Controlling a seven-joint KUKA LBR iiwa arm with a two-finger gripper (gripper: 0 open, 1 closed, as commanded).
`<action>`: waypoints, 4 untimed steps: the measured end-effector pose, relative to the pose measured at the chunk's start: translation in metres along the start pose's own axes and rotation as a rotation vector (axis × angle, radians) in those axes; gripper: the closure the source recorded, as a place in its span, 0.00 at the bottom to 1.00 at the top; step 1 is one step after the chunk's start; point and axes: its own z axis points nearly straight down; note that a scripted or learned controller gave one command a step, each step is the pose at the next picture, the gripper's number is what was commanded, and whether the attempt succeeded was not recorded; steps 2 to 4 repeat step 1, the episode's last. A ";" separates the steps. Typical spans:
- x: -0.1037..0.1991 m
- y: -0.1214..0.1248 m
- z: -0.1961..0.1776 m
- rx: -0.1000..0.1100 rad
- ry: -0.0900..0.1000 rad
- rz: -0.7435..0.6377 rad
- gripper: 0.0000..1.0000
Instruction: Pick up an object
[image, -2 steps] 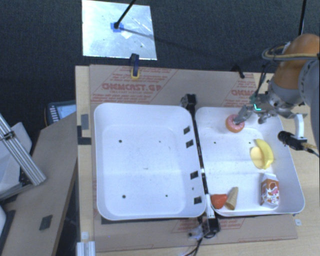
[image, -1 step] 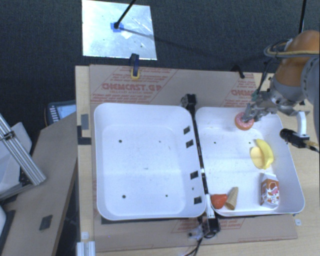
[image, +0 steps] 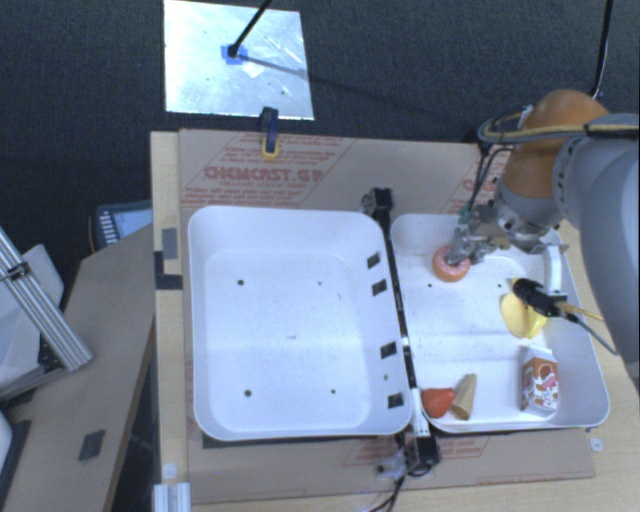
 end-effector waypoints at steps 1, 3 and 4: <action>0.000 0.000 0.001 -0.001 -0.002 -0.001 0.00; 0.000 0.000 0.001 -0.001 -0.002 -0.001 0.00; 0.000 0.000 0.001 -0.001 -0.002 -0.001 0.00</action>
